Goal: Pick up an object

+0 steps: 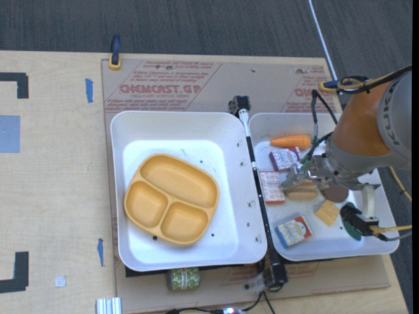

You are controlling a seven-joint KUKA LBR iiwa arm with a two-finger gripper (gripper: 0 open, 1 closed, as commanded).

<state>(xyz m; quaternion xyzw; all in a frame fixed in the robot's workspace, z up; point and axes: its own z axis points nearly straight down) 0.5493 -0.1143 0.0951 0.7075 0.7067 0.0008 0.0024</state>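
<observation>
pincer (pixel 302 173) over bun (pixel 300 190), glossy three-part tray (pixel 171 198)

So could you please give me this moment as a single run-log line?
arm: over right white bin | gripper: low beside tan bread-shaped toy | left bin: yellow three-compartment plastic plate

The grey arm (pixel 386 120) enters from three o'clock, its orange band (pixel 357 126) angled toward nine o'clock. Its wrist tilts downward, carrying the claw (pixel 302 174) low, pointing toward nine o'clock.
</observation>
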